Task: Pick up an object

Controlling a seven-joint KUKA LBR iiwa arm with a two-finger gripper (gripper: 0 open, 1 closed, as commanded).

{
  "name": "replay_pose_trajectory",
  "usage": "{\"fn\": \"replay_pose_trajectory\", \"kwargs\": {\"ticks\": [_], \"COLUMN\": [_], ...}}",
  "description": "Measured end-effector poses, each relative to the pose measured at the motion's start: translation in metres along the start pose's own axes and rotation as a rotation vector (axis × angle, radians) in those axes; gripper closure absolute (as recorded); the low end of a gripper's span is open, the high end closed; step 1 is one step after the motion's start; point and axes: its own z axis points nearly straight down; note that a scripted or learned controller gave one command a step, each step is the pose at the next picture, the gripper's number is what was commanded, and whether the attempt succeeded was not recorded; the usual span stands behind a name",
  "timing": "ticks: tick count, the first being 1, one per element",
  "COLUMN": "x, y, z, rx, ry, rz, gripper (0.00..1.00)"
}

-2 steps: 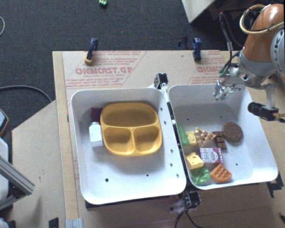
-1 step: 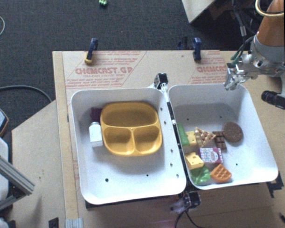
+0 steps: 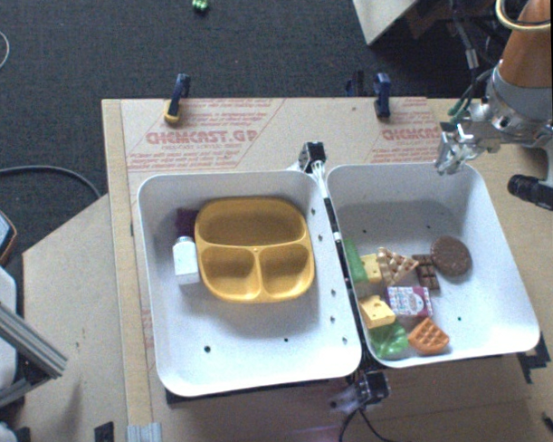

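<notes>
Grey metal gripper point(image 3: 453, 155) up at the far right corner of the right bin point(image 3: 499, 253), nothing between the fingers, open or clenched impossible to tell at this size. Looks like the approach step, no pick begun. Nearest candidate below and slightly left: brown round cookie point(image 3: 451, 256). Further down-left, crowded together: yellow cheese wedge point(image 3: 377, 311), pink packet point(image 3: 409, 301), orange waffle point(image 3: 428, 336). Far left, over in the left bin point(image 3: 160, 265): yellow divided plate point(image 3: 255, 248), small white bottle point(image 3: 186, 261) beside it. Next move probably: swing over the cookie, descend straight, close on its edges.
</notes>
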Motion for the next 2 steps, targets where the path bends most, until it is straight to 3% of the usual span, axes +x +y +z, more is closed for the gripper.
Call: {"fn": "replay_pose_trajectory", "kwargs": {"ticks": [2], "x": [0.094], "y": [-0.044], "z": [-0.014], "rx": [0.009], "ry": [0.006], "rz": [-0.004], "gripper": [1.0]}}
